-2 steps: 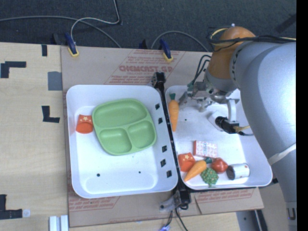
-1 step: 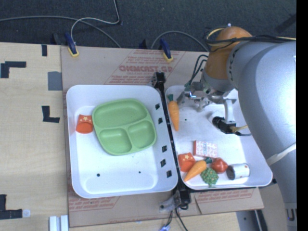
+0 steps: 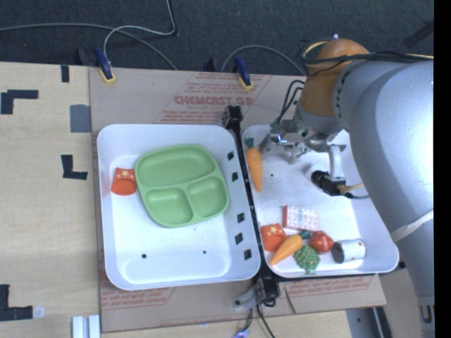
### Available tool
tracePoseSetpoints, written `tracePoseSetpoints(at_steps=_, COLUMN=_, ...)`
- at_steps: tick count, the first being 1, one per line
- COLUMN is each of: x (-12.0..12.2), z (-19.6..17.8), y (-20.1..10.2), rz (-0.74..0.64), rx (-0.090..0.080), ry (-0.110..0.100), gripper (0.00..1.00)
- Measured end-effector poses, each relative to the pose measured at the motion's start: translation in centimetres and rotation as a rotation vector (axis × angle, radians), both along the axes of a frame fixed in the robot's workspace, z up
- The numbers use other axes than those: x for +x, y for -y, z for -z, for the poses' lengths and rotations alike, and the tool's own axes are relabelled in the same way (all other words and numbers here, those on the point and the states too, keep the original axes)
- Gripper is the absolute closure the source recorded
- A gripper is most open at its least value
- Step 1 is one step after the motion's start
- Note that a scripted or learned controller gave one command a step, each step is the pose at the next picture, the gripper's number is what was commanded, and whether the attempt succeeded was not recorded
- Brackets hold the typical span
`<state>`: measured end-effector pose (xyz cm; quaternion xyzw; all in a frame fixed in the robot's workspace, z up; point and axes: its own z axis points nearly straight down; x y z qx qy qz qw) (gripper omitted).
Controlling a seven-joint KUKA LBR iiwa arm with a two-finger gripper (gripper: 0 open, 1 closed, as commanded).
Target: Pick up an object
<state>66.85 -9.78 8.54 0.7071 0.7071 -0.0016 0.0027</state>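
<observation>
Approach step: the pincer (image 3: 290, 148), its state impossible to tell, hovers in the far right white bin (image 3: 366, 259) near the elongated orange toy carrot (image 3: 254, 168), so descent and closing come next.

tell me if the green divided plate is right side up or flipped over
Right side up: the green divided plastic plate in the left white bin shows three recessed compartments facing up.

Two shallow white plastic bins (image 3: 116, 259) were mounted side by side on a brown cardboard sheet (image 3: 190, 97), which was clamped at its far edge by two blue-and-yellow spring clamps (image 3: 105, 67). Thin grey cables (image 3: 141, 30) were draped across dark carpet (image 3: 232, 13) beyond.
</observation>
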Motion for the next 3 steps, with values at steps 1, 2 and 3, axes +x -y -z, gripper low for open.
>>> tracePoseSetpoints(at_steps=1, x=0.0, z=0.0, y=0.0, rz=0.0, rx=0.0, ry=0.0, gripper=0.0)
tracePoseSetpoints(at_steps=2, x=-0.01, z=-0.01, y=-0.05, rz=0.001, rx=-0.002, ry=0.0, gripper=0.0)
tracePoseSetpoints(at_steps=3, x=0.0, z=-0.01, y=-0.05, rz=0.001, rx=-0.002, ry=0.0, gripper=0.0)
